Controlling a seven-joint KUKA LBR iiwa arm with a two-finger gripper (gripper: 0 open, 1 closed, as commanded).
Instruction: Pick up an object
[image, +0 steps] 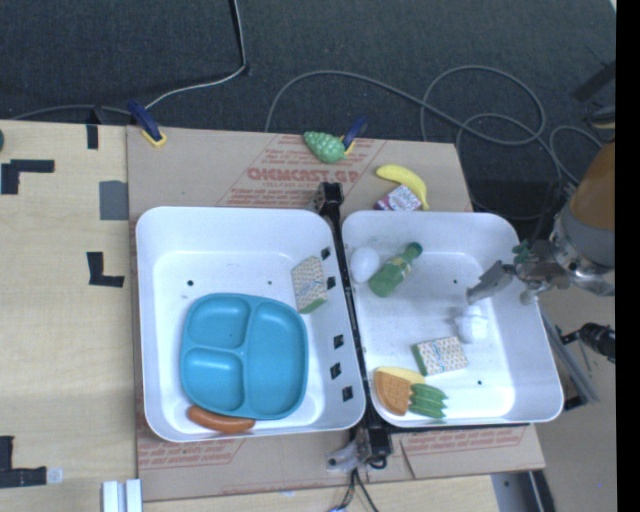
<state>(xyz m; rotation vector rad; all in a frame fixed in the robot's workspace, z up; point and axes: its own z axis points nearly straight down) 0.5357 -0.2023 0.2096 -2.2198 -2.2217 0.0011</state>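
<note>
Camera view: claw (487, 283), grip unreadable, hovers above white lump (472, 324), green bottle (394, 270) nearby.

Reaches in from the right, orange band at the frame edge, gripper (487, 283) low and angled leftward, holding nothing visible.

Setting: robotics laboratory test bench.
Bench surface: plywood top (60, 300) marked with black tape pieces, overlaid by printed cardboard sheet (290, 175).
Work area: two shallow white bins (160, 240) side by side at bench centre.
Cabling: loose cables (480, 110) trailing over dark carpet (100, 50) beyond far edge.
Contents: toy food props.
</note>
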